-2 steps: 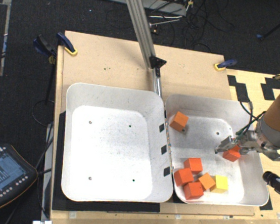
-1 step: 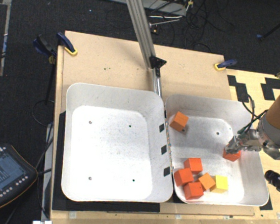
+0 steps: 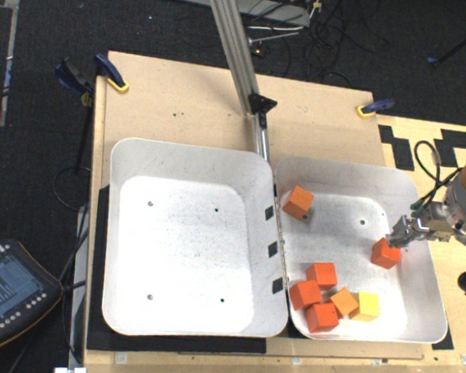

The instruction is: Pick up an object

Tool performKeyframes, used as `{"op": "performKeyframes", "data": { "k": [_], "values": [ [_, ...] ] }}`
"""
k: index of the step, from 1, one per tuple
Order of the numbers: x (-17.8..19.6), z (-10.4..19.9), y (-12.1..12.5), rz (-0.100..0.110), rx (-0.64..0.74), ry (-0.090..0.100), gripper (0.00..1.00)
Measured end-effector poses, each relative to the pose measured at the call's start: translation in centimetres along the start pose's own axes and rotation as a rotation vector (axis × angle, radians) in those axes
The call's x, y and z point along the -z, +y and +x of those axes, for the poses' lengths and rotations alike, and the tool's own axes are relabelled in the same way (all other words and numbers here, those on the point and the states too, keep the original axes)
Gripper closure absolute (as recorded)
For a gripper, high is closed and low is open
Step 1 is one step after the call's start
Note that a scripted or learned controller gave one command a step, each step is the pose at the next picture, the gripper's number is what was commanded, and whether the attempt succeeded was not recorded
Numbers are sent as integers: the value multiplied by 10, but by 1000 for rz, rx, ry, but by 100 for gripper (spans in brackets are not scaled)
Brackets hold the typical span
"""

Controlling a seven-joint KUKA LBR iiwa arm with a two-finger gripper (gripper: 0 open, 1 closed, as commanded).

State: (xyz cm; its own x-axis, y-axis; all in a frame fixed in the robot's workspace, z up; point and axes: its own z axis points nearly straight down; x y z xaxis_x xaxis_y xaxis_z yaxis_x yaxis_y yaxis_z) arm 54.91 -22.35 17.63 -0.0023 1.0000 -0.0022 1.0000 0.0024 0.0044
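The red-orange cube (image 3: pixel 385 255) is small with sharp edges and plain matte faces. It sits in the right-hand bin (image 3: pixel 426 235), towards that bin's right side, apart from the other blocks. The pincer (image 3: pixel 399 236) hangs directly above it, tips at its top edge — whether they are open or closed I cannot tell. An orange cube (image 3: pixel 298 202) sits alone near the bin's left wall; a cluster of blocks (image 3: pixel 329 299) — red, orange, one yellow — lies along the front.
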Motion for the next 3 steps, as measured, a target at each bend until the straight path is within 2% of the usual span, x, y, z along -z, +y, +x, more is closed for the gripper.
{"op": "performKeyframes", "data": {
  "k": [1, 2, 3],
  "values": [
    [62, 6, 3, -4, 2, -1, 100],
    [84, 6, 5, 0, 1, 0, 100],
    [87, 68, 4, 3, 6, 4, 100]
  ]
}}
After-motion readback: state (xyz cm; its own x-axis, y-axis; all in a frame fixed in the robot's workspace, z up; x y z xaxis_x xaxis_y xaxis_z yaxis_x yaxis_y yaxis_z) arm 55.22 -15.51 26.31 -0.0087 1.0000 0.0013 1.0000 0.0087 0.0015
